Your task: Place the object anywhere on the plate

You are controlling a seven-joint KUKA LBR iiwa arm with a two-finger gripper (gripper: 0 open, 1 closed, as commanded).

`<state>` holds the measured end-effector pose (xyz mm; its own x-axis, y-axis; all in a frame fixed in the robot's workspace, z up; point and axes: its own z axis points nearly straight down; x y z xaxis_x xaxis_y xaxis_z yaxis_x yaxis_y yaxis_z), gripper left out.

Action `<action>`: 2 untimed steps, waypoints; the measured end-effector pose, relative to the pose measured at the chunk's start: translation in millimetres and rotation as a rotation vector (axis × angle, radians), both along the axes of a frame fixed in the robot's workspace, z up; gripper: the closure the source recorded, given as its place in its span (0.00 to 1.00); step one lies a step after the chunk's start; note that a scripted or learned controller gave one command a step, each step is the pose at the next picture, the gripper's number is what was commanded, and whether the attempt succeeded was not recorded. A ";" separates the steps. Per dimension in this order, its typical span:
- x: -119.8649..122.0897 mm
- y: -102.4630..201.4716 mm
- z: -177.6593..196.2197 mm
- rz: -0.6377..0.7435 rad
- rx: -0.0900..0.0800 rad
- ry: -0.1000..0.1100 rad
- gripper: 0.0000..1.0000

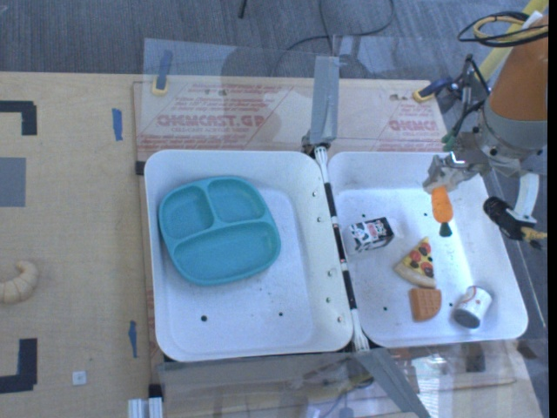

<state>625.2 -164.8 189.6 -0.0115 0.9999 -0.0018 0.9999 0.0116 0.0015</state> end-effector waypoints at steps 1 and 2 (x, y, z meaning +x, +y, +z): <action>24.5 70.0 6.0 0.194 0.000 -0.003 1.00; 10.2 133.8 11.5 0.133 0.002 0.002 1.00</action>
